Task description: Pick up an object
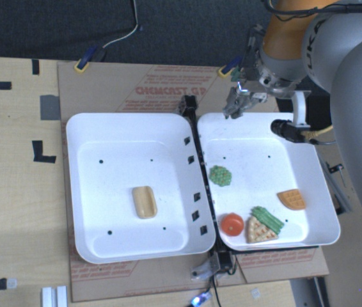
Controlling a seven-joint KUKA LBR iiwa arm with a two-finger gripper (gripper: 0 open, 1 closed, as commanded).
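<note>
- The gripper point(237, 105) hangs over the far rim of the right bin point(309, 238); its fingers are small and blurred, so whether they are spread or pressed together cannot be told.
- Inside that bin: green broccoli point(220, 175) near its left wall, red tomato point(232, 224), pizza slice point(259, 230), green bean point(268, 218) and orange cookie point(291, 199) toward its near edge.
- A bread roll point(144, 201) lies in the left bin point(78, 171).
- The arm point(322, 31) is cut off at the frame's edge.

I see a tan bread-shaped block point(144, 201), green bumpy broccoli piece point(220, 175), red round tomato point(232, 224), orange ridged biscuit point(291, 199), two white shallow bins point(91, 133).
</note>
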